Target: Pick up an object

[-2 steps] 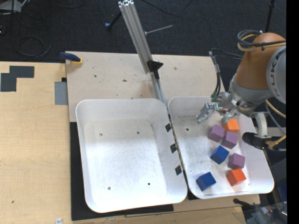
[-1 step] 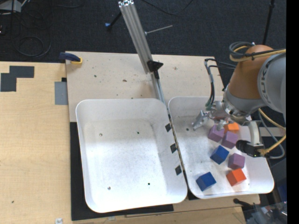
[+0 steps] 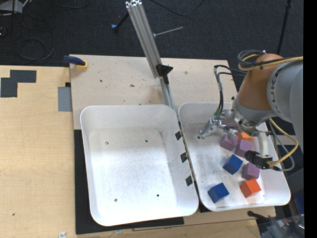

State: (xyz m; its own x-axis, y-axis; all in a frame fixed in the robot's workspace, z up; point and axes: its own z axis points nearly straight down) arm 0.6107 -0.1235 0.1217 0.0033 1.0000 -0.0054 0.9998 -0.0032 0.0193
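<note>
The right bin holds several small blocks. Two purple blocks lie side by side just under the wrist, and a third purple one lies lower. A blue block sits mid-bin and another blue block lies near the front rim. An orange block rests at the front right. A sliver of another orange block peeks out below the arm. My gripper hangs low over the bin's bare upper left part, left of the purple pair, with nothing seen in it.
The left bin stands beside the right one, with black clips along the shared rim. A slanted aluminium bar rises from behind the bins. The arm's cables loop over the right bin's right side.
</note>
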